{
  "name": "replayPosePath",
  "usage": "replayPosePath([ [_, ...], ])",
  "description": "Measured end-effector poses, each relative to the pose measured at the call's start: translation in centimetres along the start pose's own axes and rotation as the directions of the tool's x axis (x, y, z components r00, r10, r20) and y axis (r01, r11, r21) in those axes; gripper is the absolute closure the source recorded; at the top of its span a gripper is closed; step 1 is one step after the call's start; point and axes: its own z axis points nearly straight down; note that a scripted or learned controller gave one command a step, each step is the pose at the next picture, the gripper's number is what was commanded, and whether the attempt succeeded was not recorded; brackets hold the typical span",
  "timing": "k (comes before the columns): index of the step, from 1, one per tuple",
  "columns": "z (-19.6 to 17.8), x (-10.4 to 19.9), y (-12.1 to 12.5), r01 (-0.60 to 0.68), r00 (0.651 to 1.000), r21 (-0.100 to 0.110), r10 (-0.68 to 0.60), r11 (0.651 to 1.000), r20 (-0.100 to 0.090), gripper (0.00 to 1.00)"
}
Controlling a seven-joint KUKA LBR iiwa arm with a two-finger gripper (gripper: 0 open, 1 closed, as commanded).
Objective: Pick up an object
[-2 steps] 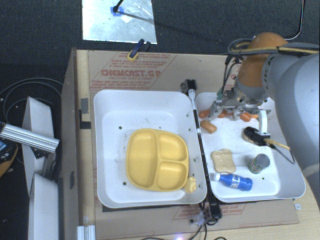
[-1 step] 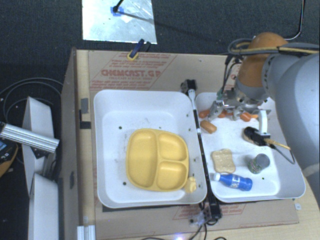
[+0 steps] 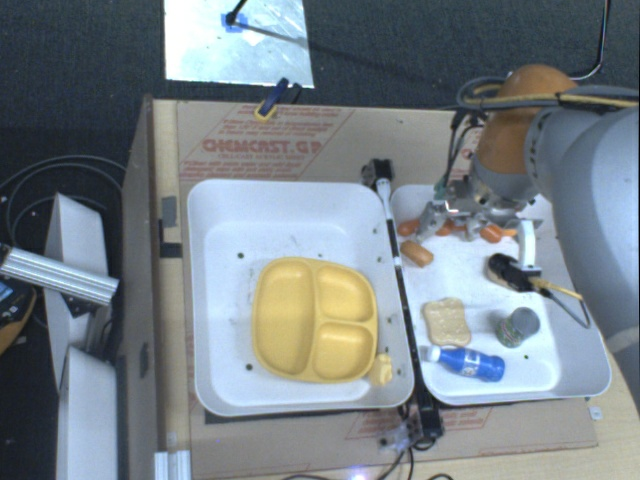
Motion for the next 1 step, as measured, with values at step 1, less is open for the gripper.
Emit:
replayPosePath([
  [1,0.0,0.0,0.0,0.001,1.0,0.0,-0.001,1.0,0.0,0.0],
])
